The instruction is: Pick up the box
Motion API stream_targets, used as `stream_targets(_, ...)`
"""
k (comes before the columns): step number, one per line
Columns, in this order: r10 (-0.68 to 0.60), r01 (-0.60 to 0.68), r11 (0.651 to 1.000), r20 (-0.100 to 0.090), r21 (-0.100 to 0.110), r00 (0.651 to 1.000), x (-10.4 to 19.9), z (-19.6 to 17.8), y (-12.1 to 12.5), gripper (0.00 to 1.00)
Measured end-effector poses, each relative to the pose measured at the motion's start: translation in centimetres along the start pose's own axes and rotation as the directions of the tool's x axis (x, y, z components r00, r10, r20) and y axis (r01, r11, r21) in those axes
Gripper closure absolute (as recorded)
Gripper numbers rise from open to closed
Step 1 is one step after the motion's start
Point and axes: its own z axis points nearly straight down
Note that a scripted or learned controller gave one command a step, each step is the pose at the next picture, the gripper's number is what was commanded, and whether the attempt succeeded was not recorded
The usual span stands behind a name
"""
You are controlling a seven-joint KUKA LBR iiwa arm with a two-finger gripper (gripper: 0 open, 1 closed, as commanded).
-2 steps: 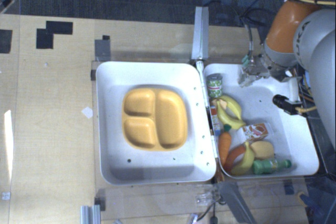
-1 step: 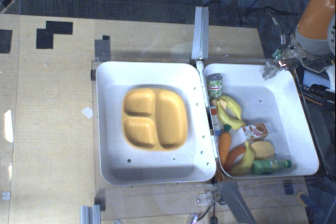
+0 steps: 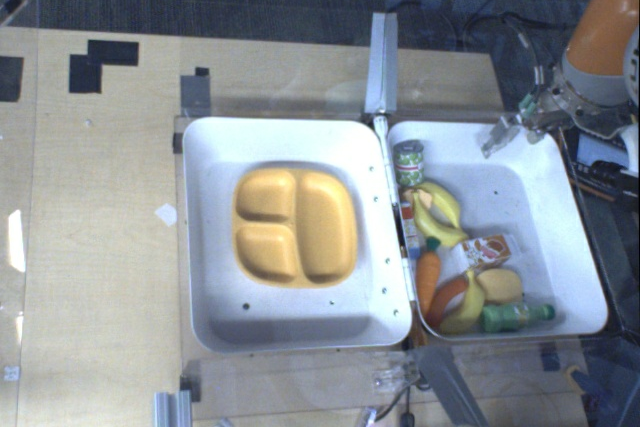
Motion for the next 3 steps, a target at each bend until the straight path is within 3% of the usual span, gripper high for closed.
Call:
stream_targets(1, -0.020, 0.020, 1.000, -0.001, -0.002, 1.000, 4.5, 7.5, -2.7, 0.00)
stream_targets(2, -0.132, 0.132, 0.991, 0.005, 0.000, 0.991, 9.3, 5.0, -1.7, 0.00)
stream_targets(3, -0.237, 0.237, 0.971, -0.001, -0.002, 0.971, 7.0, 7.5, -1.8, 0.00)
